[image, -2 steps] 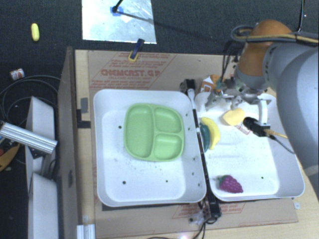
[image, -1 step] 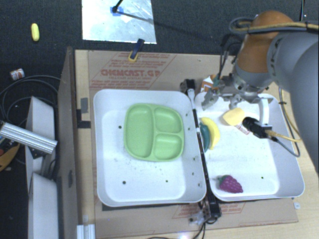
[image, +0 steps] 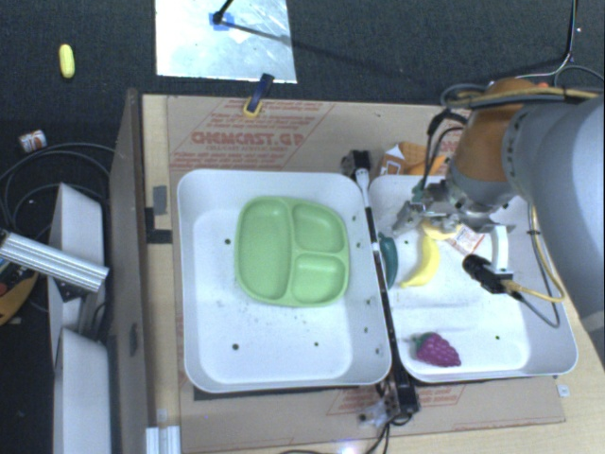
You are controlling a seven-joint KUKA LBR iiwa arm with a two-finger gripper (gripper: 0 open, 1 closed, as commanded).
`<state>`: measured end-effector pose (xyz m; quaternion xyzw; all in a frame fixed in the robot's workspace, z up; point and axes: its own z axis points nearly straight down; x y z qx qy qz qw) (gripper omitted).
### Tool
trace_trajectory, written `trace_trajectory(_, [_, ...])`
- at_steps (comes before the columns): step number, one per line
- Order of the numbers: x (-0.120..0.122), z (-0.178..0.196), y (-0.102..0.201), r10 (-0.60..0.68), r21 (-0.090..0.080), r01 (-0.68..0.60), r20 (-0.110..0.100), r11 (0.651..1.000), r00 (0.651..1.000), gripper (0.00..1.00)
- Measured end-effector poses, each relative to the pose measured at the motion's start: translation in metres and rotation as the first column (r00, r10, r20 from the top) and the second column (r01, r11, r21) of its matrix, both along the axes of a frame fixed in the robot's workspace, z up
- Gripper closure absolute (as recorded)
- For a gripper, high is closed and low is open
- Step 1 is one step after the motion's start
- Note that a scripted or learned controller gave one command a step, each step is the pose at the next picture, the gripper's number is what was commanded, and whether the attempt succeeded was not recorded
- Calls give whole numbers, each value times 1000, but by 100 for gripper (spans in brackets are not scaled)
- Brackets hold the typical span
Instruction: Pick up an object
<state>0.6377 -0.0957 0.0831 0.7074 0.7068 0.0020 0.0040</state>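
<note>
Camera view has the gripper low in the right bin, directly over the banana, likely lined up for a grasp. Whether it is clenched cannot be told. Purple grapes lie apart, nearer the front wall.

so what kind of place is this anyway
Most likely a robotics lab bench for grasping trials: a robot arm reaches over two white bins, toy items like a banana sit inside, and loose cables trail across dark carpet.
</note>
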Motion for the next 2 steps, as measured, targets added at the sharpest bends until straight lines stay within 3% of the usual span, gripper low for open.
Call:
trace_trajectory(1, [-37,2,-11,0,2,0,-9,1000,1000,0])
trace_trajectory(2, [-35,13,-10,2,3,-2,-4,1000,1000,100])
